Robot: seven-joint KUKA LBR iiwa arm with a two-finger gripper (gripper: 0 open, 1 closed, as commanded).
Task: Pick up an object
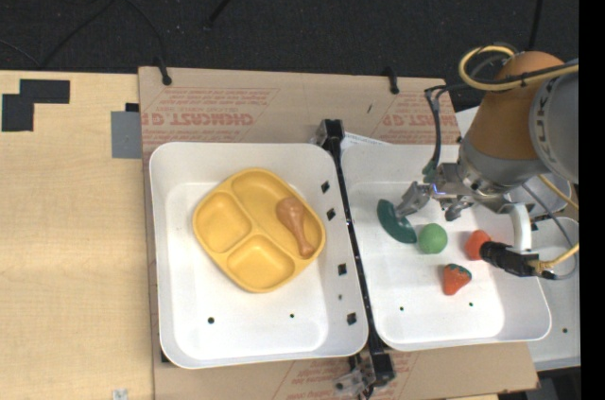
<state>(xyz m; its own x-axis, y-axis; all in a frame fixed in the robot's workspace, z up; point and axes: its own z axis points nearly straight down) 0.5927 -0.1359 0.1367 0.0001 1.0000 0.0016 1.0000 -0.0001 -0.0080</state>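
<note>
Reaches in from the right: grey arm (558, 129) with orange band (506, 129) bent down over the right bin (473, 327), wrist angled toward the left. Gripper (425, 200) low over the bin's upper middle, fingers (412, 199) spread fairly wide, nothing between them. Just below the left fingertip, a dark green oblong piece (397, 223), long axis running from upper left to lower right, lower end touching or nearly touching a green ball (432, 239). Further right, an orange-red piece (476, 244) and, below it, a strawberry (456, 278), leafy end up. In the left bin (180, 294), a yellow divided plate (255, 228) carrying a drumstick (298, 226) in its right compartment, thick end to the upper left.
</note>
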